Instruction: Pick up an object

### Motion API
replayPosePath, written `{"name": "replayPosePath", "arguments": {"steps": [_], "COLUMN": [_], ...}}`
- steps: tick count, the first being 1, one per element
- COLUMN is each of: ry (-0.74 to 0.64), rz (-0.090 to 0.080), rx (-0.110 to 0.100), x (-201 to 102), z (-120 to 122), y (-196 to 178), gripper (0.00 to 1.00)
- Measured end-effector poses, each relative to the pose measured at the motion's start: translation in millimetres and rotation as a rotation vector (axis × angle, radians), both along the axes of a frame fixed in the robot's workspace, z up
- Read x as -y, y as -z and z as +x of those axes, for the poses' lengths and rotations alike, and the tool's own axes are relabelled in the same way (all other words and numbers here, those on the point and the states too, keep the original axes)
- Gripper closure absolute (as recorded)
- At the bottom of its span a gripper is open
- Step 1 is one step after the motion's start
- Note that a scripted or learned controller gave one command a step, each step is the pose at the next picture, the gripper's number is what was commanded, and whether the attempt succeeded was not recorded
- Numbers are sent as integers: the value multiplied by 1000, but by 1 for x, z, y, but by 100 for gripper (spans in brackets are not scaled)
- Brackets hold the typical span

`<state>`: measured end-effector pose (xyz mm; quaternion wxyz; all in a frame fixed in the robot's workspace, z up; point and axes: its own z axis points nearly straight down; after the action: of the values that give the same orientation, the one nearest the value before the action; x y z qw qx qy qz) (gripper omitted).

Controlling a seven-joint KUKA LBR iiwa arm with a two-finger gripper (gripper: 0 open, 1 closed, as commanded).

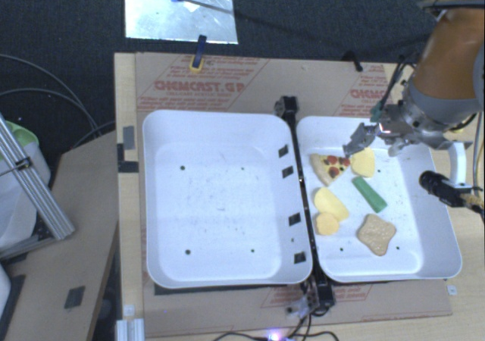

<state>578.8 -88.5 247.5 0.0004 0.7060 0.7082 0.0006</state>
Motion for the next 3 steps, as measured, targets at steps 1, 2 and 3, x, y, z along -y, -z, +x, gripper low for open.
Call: {"name": "replayPosePath", "arguments": {"steps": [1,2,3], "ry": [5,-8,5], "rz": [-2,-1,-1], "rx": [0,6,-3], "x": [55,-26,31], "z": [38,92,84], "y": [72,62,167], "gripper": [0,0,0]}}
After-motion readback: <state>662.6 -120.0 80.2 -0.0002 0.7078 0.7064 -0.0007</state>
